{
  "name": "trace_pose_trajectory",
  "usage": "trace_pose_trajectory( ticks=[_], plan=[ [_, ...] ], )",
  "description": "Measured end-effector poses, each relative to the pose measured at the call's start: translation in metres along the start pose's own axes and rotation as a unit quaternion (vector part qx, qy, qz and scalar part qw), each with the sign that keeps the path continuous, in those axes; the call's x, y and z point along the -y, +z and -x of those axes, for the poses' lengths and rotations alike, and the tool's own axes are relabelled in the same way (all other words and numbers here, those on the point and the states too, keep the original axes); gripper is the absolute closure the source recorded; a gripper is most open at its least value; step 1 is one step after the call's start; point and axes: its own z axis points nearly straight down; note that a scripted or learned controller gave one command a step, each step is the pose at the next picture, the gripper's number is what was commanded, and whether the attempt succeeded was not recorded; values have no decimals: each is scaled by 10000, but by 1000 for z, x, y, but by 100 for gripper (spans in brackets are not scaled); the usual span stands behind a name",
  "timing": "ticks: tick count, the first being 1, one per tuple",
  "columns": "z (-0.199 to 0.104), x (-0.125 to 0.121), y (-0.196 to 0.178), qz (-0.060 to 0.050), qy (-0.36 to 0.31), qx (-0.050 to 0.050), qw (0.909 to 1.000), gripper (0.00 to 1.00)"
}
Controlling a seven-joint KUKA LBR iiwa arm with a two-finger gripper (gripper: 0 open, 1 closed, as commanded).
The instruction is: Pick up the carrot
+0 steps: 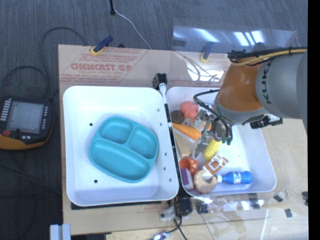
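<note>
— Looking at the claw (204,145) first: it hangs low in the right-hand shallow white bin (260,149), its metal fingers (202,149) pointing down beside a yellow corn cob (213,146). Nothing sits between them, though I cannot tell whether they are spread or closed.

— And the tapered orange carrot (185,131)?

— It lies just to the claw's upper left, near the bin's left wall, pointing down to the right. Not gripped, as far as I can see. A pinkish round piece (189,109) and a dark brown disc (176,117) lie beyond it.

— What else crowds the spot?

— Below the claw, a red tomato-like thing (189,164), a tan bread roll (204,182) and a clear plastic bottle with a blue cap (234,177). The left white bin (80,104) carries a turquoise divided plate (124,148), well apart.

— So which step is this?

— I'd judge the approach, with the grasp not yet made. The next move calls for shifting up-left over the carrot, aligning across its narrow width, then descending without nudging the corn.
</note>
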Motion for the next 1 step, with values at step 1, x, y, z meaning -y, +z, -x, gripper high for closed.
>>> trace_pose_trajectory(
  ticks=[1],
  plan=[
    [9, 0, 1, 15, 1123, -18, 9937, 0]
  ],
)
